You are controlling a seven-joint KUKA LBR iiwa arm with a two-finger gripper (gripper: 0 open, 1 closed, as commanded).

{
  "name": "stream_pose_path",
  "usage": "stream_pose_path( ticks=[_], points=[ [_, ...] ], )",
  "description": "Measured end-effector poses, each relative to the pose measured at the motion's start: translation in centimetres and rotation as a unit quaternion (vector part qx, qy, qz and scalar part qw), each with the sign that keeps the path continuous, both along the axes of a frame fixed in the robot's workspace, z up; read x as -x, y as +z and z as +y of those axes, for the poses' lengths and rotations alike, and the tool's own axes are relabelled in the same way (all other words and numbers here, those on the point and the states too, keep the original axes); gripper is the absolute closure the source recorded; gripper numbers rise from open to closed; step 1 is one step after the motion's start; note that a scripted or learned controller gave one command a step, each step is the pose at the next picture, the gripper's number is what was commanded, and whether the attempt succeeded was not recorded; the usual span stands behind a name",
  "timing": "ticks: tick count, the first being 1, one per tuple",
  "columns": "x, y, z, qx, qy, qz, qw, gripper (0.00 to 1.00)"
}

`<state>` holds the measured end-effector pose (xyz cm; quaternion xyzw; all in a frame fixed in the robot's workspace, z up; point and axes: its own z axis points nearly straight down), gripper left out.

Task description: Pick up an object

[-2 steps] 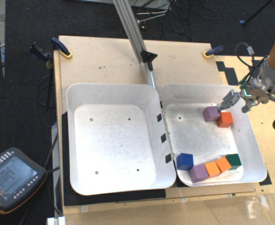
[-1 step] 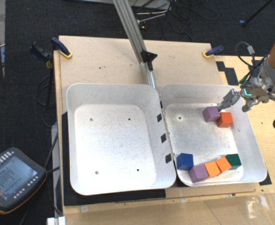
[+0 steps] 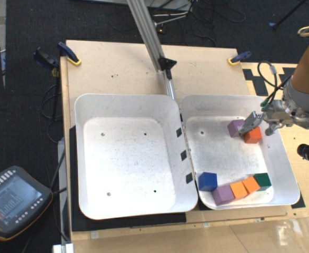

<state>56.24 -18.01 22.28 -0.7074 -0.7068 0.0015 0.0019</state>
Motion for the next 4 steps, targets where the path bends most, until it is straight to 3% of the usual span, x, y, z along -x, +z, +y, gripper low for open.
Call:
stream_pose_path(
  ticks=[2,3,4],
  points=[
    [0.0,-9.0,0.3,-0.0003,0.0,0.0,1.0,0.0],
    [-0.2,-7.6,0.2,0.0009,0.0,-0.004,1.0,1.0],
    [-0.1,-1.5,-0.5,0.0021,0.001,-0.007,1.0,1.0]
  ],
)
